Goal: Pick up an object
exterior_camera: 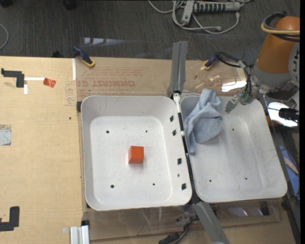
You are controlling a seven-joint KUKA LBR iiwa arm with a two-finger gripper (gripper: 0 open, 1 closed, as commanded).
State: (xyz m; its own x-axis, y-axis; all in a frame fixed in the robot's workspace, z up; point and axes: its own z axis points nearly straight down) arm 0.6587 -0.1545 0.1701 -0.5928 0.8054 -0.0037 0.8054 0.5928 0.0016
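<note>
An orange cube [136, 155] rests near the middle of the left white bin [95, 124]. A crumpled blue-grey cloth [205, 121] lies in the back left corner of the right white bin [267, 157], draped against the wall shared by the two bins. My gripper [237, 102] hangs over the back edge of the right bin, just right of the cloth and apart from it. The grey arm with its orange band [281, 38] rises behind it at the upper right. Nothing shows in the gripper.
Both bins sit on a cardboard sheet [124, 81] held by two clamps [85, 58] at the back. A wooden board [33, 143] with a small red tag [49, 82] fills the left. Cables [205, 14] lie on the floor behind.
</note>
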